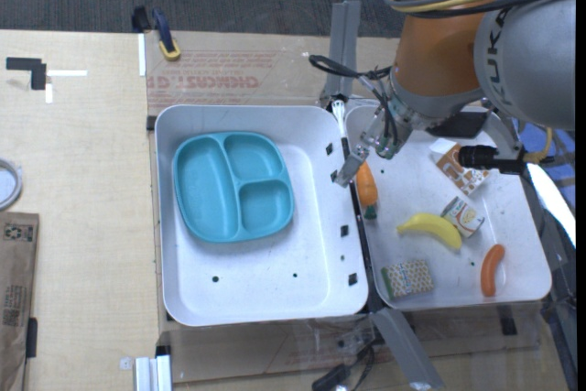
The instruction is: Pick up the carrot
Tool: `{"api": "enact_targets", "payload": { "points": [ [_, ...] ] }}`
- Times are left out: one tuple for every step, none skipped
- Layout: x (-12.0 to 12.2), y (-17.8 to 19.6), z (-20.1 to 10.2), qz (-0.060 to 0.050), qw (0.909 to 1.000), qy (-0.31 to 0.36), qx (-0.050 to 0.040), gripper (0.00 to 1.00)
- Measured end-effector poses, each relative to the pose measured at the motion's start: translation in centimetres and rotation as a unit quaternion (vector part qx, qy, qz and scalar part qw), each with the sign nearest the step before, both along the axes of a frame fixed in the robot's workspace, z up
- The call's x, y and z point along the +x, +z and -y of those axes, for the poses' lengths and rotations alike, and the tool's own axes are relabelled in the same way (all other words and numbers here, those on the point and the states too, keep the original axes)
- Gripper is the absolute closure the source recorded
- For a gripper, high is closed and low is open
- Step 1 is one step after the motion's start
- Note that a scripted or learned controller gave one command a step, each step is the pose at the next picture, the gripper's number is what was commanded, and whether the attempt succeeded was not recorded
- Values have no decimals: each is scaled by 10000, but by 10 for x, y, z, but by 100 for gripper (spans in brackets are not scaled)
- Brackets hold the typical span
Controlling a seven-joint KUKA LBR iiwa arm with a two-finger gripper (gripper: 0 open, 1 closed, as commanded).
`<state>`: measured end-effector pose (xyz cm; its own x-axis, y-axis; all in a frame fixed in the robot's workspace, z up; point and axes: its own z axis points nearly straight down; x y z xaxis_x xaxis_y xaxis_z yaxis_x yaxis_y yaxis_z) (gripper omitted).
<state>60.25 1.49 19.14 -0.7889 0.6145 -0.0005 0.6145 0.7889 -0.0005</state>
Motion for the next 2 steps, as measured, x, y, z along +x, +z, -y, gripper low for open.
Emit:
{"api": "enact_targets", "payload": {
  "points": [
    [-24, 0, 65, 4, 9993, 373, 0, 0],
    [7, -99, 158, 17, 9976, 689, -4, 0]
  ]
}}
